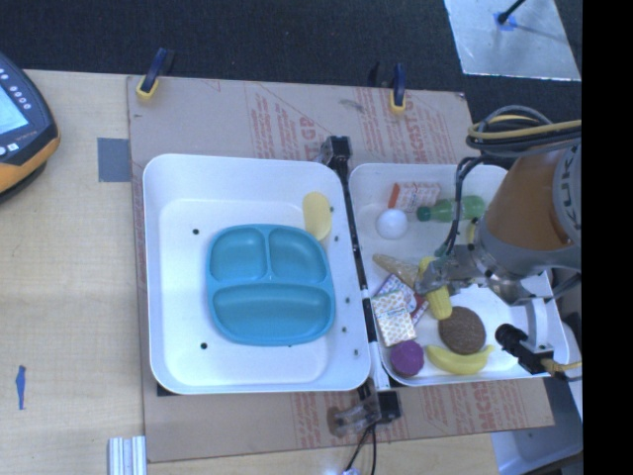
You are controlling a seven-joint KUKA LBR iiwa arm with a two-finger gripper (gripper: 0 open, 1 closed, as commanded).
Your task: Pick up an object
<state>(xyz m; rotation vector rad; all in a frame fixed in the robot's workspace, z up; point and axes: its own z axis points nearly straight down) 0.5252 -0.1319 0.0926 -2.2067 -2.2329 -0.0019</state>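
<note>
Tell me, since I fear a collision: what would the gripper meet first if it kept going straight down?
Probably the small yellow object just beneath the gripper in the right bin; depth is unclear.

A light wooden bench [69, 295] is seen across the lower frame. A brown cardboard sheet [267, 117] is laid over it, held at its 12 o'clock edge by a yellow clamp [151, 77] and a second clamp [398, 89]. A grey tape patch [114, 158] is stuck at 9 o'clock of the sheet. Dark carpet [247, 18] is seen beyond the bench. A pale floor panel [509, 28] is lit brightly at 1 o'clock.
</note>
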